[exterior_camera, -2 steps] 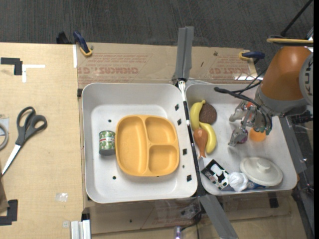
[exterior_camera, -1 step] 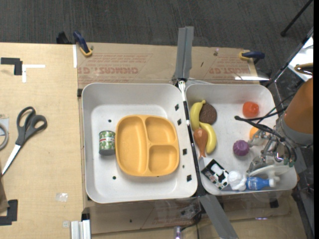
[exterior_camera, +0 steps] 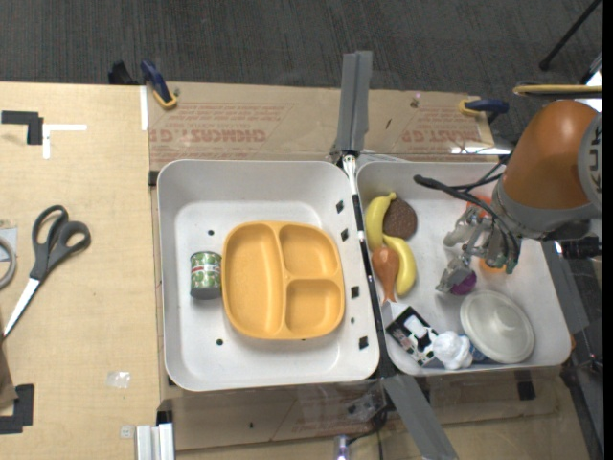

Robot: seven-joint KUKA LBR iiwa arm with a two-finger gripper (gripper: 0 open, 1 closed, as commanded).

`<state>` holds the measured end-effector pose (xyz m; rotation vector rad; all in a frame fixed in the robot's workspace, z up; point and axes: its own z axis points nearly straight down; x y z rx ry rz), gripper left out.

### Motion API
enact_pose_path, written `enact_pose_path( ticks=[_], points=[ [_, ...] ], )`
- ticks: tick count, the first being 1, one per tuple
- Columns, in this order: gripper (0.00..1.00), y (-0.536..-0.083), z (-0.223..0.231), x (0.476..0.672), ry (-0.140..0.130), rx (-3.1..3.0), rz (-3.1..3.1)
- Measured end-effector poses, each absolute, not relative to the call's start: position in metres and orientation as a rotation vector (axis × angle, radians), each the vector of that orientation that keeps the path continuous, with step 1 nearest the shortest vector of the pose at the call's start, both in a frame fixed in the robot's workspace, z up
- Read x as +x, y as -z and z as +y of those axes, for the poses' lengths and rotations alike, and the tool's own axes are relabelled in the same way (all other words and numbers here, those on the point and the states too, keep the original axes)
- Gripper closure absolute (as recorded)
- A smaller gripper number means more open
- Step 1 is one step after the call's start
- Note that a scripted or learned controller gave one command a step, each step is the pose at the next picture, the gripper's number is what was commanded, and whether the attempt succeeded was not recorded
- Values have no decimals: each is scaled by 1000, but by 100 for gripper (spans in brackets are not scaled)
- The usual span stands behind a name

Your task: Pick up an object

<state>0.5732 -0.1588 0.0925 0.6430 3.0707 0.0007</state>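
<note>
My gripper (exterior_camera: 452,261) hangs low in the right bin (exterior_camera: 556,353), below the orange wrist band, and points left and down. Its two metal fingers stand apart, so it is open and nothing shows between them. A small purple object (exterior_camera: 465,282) lies right beside the lower finger (exterior_camera: 447,283). A small orange object (exterior_camera: 494,265) peeks out just right of the gripper. A yellow banana (exterior_camera: 404,263), a dark brown round item (exterior_camera: 399,218) and an orange carrot-like piece (exterior_camera: 385,269) lie at the bin's left side.
A white bowl (exterior_camera: 496,325), a black-and-white item (exterior_camera: 412,333) and a crumpled white thing (exterior_camera: 453,350) lie at the front of the right bin. The left bin (exterior_camera: 182,353) holds a yellow divided plate (exterior_camera: 283,280) and a small green can (exterior_camera: 205,274). Scissors (exterior_camera: 46,247) lie on the bench.
</note>
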Motion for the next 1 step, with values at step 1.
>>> enact_pose_path(
  ticks=[1],
  points=[
    [0, -105, -135, 643, 0, 714, 3053]
  ],
)
